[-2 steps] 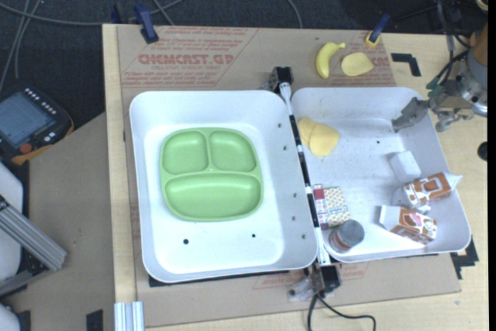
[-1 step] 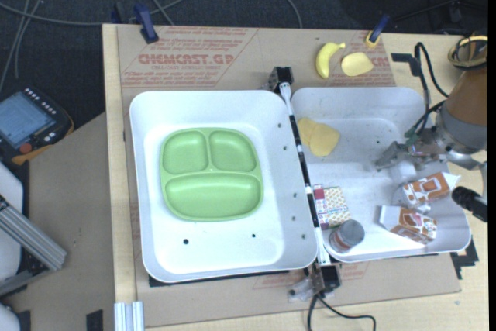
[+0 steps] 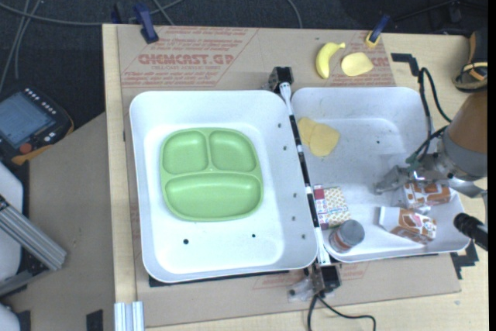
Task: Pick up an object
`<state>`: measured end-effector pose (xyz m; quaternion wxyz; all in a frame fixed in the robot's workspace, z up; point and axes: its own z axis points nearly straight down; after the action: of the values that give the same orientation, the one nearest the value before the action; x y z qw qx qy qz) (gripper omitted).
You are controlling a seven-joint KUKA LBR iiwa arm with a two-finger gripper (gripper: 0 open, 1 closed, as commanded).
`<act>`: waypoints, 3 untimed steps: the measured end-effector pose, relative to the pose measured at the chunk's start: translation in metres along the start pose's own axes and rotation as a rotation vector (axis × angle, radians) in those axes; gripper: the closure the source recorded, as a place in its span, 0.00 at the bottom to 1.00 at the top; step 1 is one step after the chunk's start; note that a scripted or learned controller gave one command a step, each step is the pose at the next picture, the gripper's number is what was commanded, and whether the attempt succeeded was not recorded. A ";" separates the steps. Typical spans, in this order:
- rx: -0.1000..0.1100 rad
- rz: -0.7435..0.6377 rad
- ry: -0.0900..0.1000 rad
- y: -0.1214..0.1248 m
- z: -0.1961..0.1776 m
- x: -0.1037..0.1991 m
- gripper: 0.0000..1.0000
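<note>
Pouch [image 3: 409,222] in right bin [image 3: 364,101]; tray [image 3: 211,174] left.

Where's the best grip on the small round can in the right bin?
Probably straight down from above, fingers across its round body. The can stands upright by the near wall of the right bin, with the patterned packet close behind. Set the fingers left and right, where the gaps look widest; the left gap is tight.

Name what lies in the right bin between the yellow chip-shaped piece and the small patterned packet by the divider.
In the camera view, bare white bin floor separates the yellow piece from the patterned packet.
</note>
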<state>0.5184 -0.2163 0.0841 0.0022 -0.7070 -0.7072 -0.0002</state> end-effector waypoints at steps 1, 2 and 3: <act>-0.006 -0.003 0.001 -0.037 -0.002 -0.004 0.00; -0.010 -0.001 -0.004 -0.036 -0.011 -0.006 1.00; -0.005 -0.002 -0.003 0.068 -0.068 0.053 1.00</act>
<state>0.5870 -0.1636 0.1516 -0.0005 -0.7063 -0.7079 -0.0010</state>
